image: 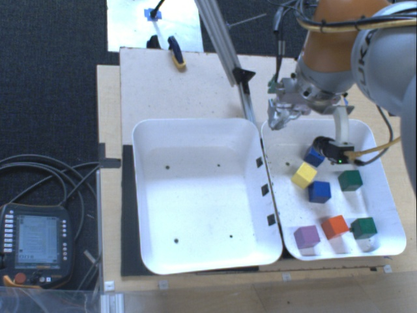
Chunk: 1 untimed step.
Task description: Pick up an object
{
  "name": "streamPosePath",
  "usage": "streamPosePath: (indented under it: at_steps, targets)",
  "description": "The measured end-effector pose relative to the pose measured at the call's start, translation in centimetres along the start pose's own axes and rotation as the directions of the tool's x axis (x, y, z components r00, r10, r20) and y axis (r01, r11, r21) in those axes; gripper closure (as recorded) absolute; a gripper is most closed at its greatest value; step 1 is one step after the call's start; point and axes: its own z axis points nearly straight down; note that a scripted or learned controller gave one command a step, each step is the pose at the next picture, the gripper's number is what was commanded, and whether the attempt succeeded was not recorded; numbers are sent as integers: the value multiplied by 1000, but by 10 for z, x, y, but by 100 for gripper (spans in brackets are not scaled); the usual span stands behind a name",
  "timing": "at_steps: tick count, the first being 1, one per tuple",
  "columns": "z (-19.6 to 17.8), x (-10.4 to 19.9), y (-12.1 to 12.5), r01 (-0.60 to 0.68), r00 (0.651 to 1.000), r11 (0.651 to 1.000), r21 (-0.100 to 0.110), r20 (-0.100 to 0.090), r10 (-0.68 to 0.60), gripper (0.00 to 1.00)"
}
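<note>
Several small cubes lie in the right bin [384,204]: a blue one [314,156], a yellow one [303,175], another blue one [319,192], a dark green one [350,180], an orange one [335,227], a second green one [363,227] and a purple one [307,237]. My gripper [279,118] hangs over the bin's far left corner, up and to the left of the nearest blue cube. No cube is seen in it. The orange band and grey arm rise behind it to the upper right.
The left bin [146,175] sits beside the right one, sharing a divider with black clips. A slanted metal pole [221,38] ends near the bins' far junction. A blue and yellow clamp [176,52] lies on the board behind. A teach pendant [36,243] and cables lie at the lower left.
</note>
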Motion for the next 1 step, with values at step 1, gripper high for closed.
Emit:
streamPosePath:
  at_steps: [1]
  targets:
    - [14, 44, -10, -1, 1000, 1000, 1, 1, 1, 100]
